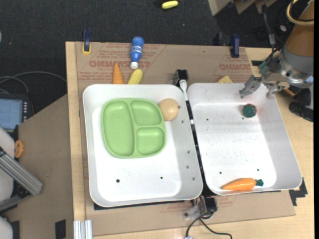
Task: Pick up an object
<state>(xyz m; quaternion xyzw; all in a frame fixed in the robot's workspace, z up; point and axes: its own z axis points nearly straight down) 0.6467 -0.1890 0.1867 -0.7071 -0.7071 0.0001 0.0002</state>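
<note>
My gripper point(260, 89) hangs over the far edge of the right bin point(279, 148), at the end of the grey arm with the orange band. Its fingers stand apart and open, with nothing between them. Just in front of it, a small green and red object point(249, 110) lies on the bin floor, apart from the fingers. An orange carrot with a green tip point(241, 184) rests along the near wall of the same bin. In the left bin point(149, 178) sit a green divided plate point(133, 127) and a tan round object point(169, 108) beside it.
Behind the left bin, on the cardboard, lie a blue bottle point(136, 51), an orange cone-shaped piece point(117, 74) and a yellow piece point(135, 76). A black clamp point(181, 77) sits between the bins at the back. Cables run at the left and the front.
</note>
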